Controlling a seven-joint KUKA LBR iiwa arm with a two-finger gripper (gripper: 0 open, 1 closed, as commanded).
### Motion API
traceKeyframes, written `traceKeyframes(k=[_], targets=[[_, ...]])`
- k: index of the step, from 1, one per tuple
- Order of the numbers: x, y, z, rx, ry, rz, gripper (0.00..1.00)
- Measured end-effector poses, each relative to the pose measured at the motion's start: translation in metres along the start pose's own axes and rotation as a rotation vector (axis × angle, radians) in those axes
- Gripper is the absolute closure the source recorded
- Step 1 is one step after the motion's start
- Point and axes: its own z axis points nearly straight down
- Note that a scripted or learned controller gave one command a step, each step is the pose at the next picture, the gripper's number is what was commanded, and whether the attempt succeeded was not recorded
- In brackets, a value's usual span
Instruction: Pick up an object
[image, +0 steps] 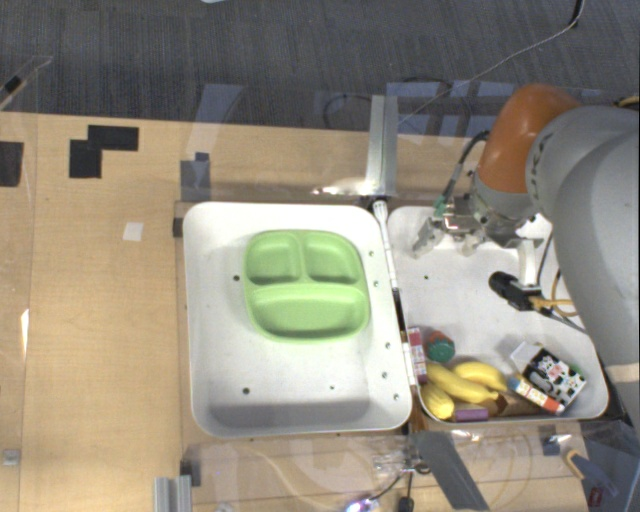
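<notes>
Bananas (462, 384) lay in the near corner of the right bin (455, 290); our gripper (447, 232) hovered over that bin's far end, fingers apart, clasping nothing.

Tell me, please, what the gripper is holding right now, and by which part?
Nothing: the gripper hangs over bare floor of the right bin, apart from the bananas.

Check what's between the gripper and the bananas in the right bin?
Camera view: mostly bare white bin floor. Between the gripper and the bananas lies only a small green and red object, just above the bananas.
</notes>
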Motion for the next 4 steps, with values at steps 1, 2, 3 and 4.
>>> traceKeyframes(k=[1,2,3,4], targets=[[-0.055,-0.003,-0.051,0.001,-0.001,-0.06,0.0],[-0.077,-0.054,-0.002,-0.002,-0.002,-0.064,0.0],[-0.069,-0.007,0.001,0.001,0.0,-0.041,0.0],[-0.108,-0.02,0.0,0.001,-0.001,-0.09,0.0]])
